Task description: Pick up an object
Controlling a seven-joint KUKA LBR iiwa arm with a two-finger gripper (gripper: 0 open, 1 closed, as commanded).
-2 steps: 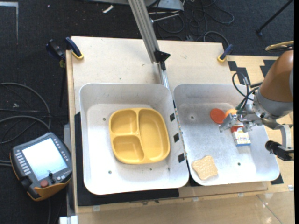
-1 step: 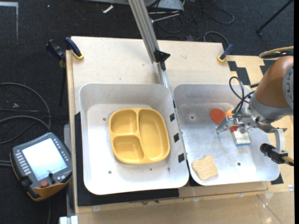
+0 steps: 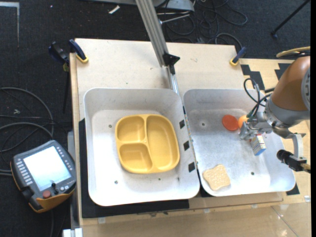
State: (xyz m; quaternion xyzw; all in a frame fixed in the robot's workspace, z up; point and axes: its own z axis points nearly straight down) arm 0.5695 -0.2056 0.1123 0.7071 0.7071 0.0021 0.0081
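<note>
In the right bin (image 3: 212,107) an orange-red round object (image 3: 230,122) lies near the middle, with a small orange piece (image 3: 242,118) touching its right side. A tan cracker-like slab (image 3: 217,177) rests at that bin's front left corner. My gripper (image 3: 253,138) hangs low over the right bin, just right of and slightly nearer than the orange-red object. Nothing shows between its tips from this angle. The grey arm with its orange band (image 3: 295,83) comes in from the right.
The left bin (image 3: 98,112) holds a yellow three-compartment plate (image 3: 147,143). A metal pole (image 3: 153,23) slants up from between the bins. A teach pendant (image 3: 42,174) lies on the floor at the left. Clamps sit at the bench's back corners.
</note>
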